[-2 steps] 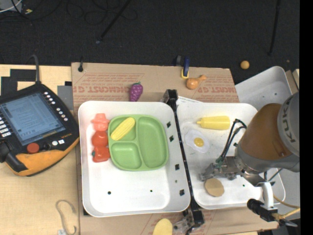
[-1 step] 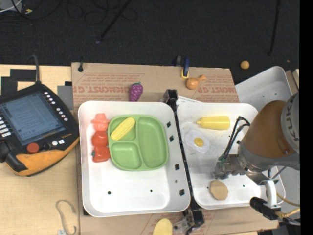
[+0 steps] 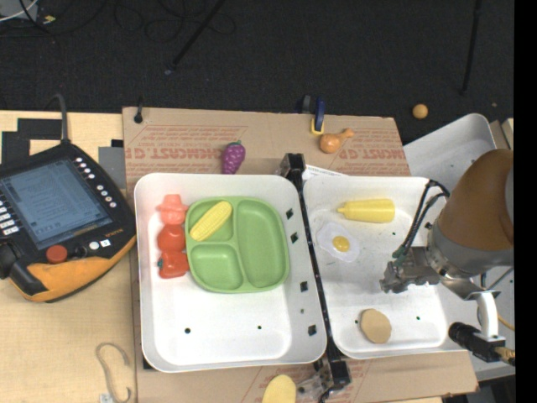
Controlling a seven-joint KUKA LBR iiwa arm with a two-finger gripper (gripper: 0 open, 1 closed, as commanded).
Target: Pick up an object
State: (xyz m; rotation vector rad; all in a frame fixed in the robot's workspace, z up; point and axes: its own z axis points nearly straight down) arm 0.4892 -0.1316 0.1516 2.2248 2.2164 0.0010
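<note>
In the right bin (image 3: 419, 342) lie a yellow mustard bottle (image 3: 366, 211), a fried egg (image 3: 338, 243) and a tan potato (image 3: 376, 326). My gripper (image 3: 399, 279) hangs low over the right bin's middle right, between the egg and the potato, touching neither as far as I can see. The left bin (image 3: 218, 342) holds a green divided plate (image 3: 239, 246) with a corn cob (image 3: 209, 219) on it, and a red ketchup bottle (image 3: 172, 238) beside the plate.
A teach pendant (image 3: 54, 212) rests on the bench at the left. Purple grapes (image 3: 232, 156) and an orange pear-like toy (image 3: 332, 141) lie on the cardboard behind the bins. A yellow lemon (image 3: 279, 389) sits in front of the bins.
</note>
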